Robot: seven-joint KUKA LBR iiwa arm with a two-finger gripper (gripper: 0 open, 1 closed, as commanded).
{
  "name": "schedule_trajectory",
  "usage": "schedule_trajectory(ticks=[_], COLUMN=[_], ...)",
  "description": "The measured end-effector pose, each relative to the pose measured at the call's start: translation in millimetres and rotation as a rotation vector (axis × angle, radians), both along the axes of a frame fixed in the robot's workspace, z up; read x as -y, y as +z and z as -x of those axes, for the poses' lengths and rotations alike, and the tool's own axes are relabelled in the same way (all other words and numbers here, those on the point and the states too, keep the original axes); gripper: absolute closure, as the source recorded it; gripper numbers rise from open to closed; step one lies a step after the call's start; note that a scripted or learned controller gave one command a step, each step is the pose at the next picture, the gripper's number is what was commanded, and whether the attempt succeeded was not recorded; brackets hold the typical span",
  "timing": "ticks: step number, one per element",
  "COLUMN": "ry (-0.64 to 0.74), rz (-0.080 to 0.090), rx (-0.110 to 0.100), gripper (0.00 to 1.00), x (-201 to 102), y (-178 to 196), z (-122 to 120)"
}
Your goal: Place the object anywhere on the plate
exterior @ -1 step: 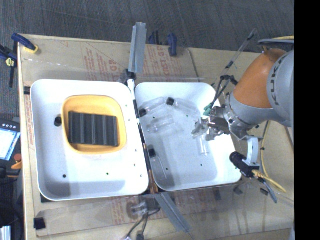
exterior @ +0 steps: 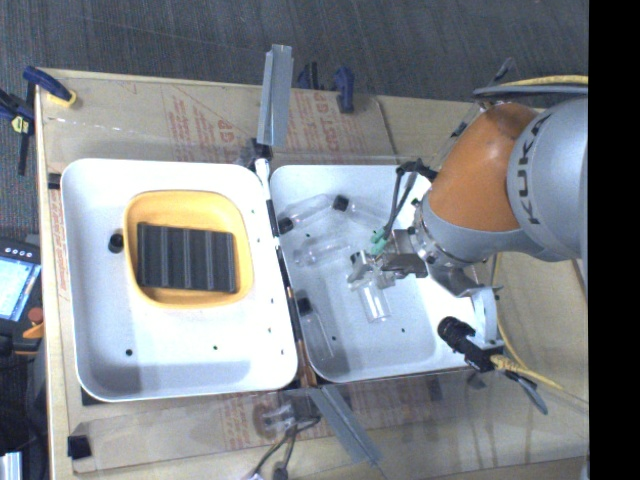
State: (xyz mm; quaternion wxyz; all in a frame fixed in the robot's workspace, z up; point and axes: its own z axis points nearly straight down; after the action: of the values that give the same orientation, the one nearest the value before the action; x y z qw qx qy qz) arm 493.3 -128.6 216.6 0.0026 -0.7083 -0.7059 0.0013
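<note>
A yellow plate [exterior: 146,206] lies in the left bin [exterior: 90,338], with a dark ridged block [exterior: 187,258] on its middle. Several clear plastic bottles with black caps lie in the right bin [exterior: 420,353]: one at the back [exterior: 318,211], one near the left wall [exterior: 308,253]. A small clear bottle [exterior: 375,303] lies on the bin floor just below my gripper [exterior: 364,271]. The gripper hangs low over the middle of the right bin, right above that bottle; whether they touch is unclear. The arm's orange band [exterior: 480,168] covers the bin's back right corner.
A black cap [exterior: 304,307] lies by the right bin's left wall. A small black knob [exterior: 116,241] sits left of the plate. Clamps and metal brackets stand at the bins' back edge [exterior: 275,93] and front edge [exterior: 340,428]. A black cable plug [exterior: 457,336] hangs at the front right.
</note>
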Motion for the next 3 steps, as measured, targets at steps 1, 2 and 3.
schedule_trajectory(ticks=[1,2,3], ry=[0.282,0.462,0.642], rz=[0.001,-0.001,0.001], rx=[0.004,0.001,0.006], gripper=[1.00,1.00,1.00], x=[-44.3,-100.5,-152.3], y=[-3.3,-25.5,-24.5], z=[-86.1,-105.8,-112.9])
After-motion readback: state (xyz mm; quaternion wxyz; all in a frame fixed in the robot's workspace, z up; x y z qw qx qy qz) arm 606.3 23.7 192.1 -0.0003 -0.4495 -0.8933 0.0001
